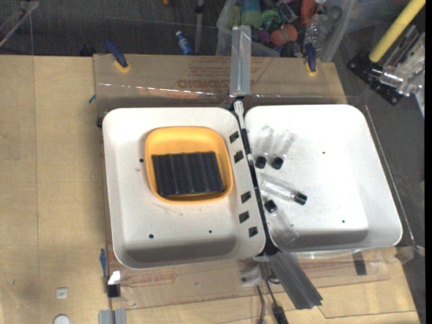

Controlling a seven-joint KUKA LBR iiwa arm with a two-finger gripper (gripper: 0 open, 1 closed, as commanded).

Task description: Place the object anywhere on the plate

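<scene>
The see-through little tubes [278, 171] lie bunched in the right bin [351, 181], so one may slip before reaching the yellow plate [185, 140], and I cannot tell the claw's state.

Arm [403, 20]: located at the far right of the scene, partly cut off by the frame edge, and lying on a slant. A yellow-orange section runs down and to the left toward the wrist. Gripper [379, 75]: dark and metallic, positioned beyond the far right corner of the right bin [351, 181] and carrying nothing visible.
</scene>
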